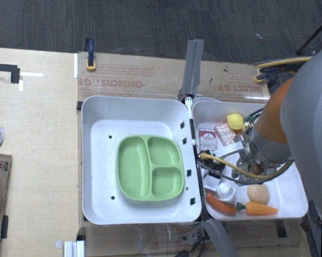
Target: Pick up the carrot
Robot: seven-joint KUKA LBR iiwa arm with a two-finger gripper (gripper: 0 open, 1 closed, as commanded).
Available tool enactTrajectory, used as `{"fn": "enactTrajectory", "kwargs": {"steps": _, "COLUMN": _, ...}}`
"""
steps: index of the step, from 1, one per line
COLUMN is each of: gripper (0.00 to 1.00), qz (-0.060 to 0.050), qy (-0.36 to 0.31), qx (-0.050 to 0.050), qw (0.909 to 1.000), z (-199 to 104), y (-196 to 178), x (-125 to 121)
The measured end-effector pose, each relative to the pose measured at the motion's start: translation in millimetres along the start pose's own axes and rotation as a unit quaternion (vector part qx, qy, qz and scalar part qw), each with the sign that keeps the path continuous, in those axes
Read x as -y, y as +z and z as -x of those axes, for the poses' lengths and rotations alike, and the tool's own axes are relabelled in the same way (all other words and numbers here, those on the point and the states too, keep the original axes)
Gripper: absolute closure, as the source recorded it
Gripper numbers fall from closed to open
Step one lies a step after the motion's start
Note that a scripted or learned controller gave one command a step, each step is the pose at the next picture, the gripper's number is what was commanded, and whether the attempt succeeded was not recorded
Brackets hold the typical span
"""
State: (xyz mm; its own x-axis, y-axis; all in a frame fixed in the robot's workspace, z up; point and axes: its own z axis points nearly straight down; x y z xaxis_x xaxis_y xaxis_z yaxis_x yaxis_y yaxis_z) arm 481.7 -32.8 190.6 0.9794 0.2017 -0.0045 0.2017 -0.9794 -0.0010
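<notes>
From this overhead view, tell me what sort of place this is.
Probably a robot lab workcell. A wooden bench bears two white bins, a green divided tray sits in the left one, and toy food such as a carrot lies beneath the grey and orange arm.

Two bins side by side on the bench (33, 120). The left bin (96, 149) holds a tray (148, 167), sitting about centre. In the right bin (294, 197), the arm (289, 120) reaches in from the right, over the middle. Behind it, near the far wall, a lemon (235, 121), with two packets (216, 135) just to its left. At the near wall, one carrot (261, 209) lies on the right, an egg (258, 194) just behind it; what may be a second carrot (220, 204) lies to the left.
</notes>
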Motion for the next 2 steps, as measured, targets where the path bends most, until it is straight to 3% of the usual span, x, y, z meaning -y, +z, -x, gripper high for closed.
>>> {"fn": "enactTrajectory", "kwargs": {"steps": 1, "gripper": 1.00, "qz": 0.001, "qy": 0.000, "qx": -0.001, "qw": 1.0000, "z": -3.2, "y": -24.7, "x": 35.5}}
{"fn": "enactTrajectory", "kwargs": {"steps": 2, "gripper": 1.00, "qz": 0.001, "qy": -0.002, "qx": 0.002, "qw": 1.0000, "z": -3.7, "y": -32.7, "x": 35.0}}
